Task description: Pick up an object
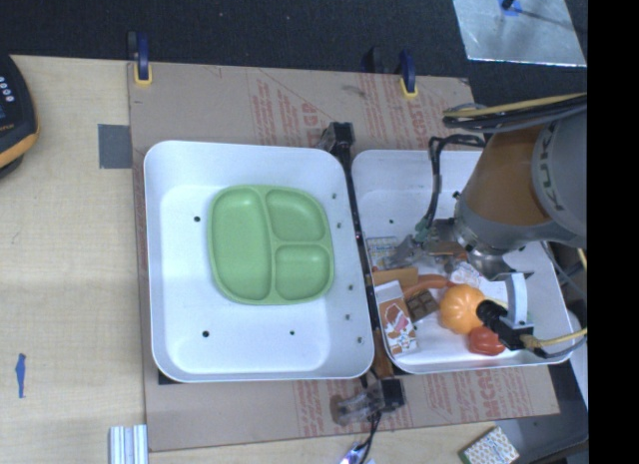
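Table [60, 252] of pale wood carries a brown cardboard sheet [250, 108], and on that sheet sit two shallow white bins side by side. The left bin [170, 342] lies well to the left of the tool and holds a green divided plate [270, 244] with three compartments, lying flat near the bin's middle. The right bin [394, 178] is the one the arm [519, 183] reaches into; the arm's grey and orange body covers much of that bin's upper right part.

The tool [424, 244] sits low over the right bin's middle, close to its left wall, pointing leftward from the wrist. Whether it is wide or narrow cannot be told, since its tip is small and lost against the clutter beneath it.

Just below and to the right of the tool lies a cluster of small things. An orange round object [461, 307] rests below and right of the tool, and a red object [485, 342] touches it on its lower right. A brown and white printed packet [397, 326] lies below the tool, near the bin's left wall. A dark brown block [421, 303] lies between the packet and the orange round object. Nothing is seen gripped by the tool.
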You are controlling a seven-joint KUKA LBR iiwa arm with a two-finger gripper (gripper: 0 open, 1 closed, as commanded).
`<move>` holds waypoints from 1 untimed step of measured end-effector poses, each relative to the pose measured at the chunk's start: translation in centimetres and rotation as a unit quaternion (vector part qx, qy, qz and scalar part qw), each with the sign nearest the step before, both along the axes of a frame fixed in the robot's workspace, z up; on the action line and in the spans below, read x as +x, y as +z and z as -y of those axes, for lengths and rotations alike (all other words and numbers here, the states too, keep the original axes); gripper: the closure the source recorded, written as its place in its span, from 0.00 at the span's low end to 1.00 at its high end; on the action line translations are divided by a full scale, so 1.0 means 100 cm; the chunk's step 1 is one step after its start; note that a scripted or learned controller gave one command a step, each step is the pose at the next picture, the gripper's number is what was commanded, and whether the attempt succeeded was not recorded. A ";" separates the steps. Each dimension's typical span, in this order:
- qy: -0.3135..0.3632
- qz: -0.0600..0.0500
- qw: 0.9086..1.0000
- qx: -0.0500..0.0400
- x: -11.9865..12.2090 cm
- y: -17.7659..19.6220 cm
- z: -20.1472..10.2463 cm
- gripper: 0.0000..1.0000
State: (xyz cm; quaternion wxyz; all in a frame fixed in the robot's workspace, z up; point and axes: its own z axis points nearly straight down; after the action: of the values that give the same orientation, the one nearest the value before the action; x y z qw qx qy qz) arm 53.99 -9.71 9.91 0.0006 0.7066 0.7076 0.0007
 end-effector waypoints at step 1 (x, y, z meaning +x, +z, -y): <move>-0.002 0.007 1.000 -0.005 -0.004 0.159 0.089 0.00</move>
State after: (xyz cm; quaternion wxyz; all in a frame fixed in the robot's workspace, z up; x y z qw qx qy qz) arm 53.54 -18.64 25.80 0.0091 0.7082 0.7059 0.0020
